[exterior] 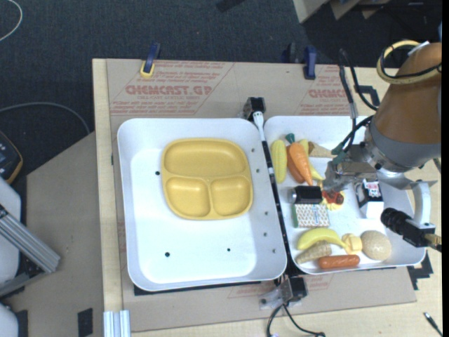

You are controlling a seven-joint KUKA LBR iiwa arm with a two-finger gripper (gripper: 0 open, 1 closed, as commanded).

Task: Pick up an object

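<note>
My gripper (331, 183) hangs low over the middle of the right bin (330, 126), with the grey and orange arm coming in from the right. Just below it lie a small red piece (336, 200) and a black block (306, 194). An orange carrot (299, 161) and a long yellow piece (279, 160) lie to its left near the bin's wall. Nothing shows as held.
Nearer the front of the right bin lie a speckled pale block (312, 215), a banana (319, 239), a red sausage (338, 262), a beige round piece (376, 244) and a white box (370, 192). The left bin (140, 209) holds a yellow divided plate (208, 177).
</note>
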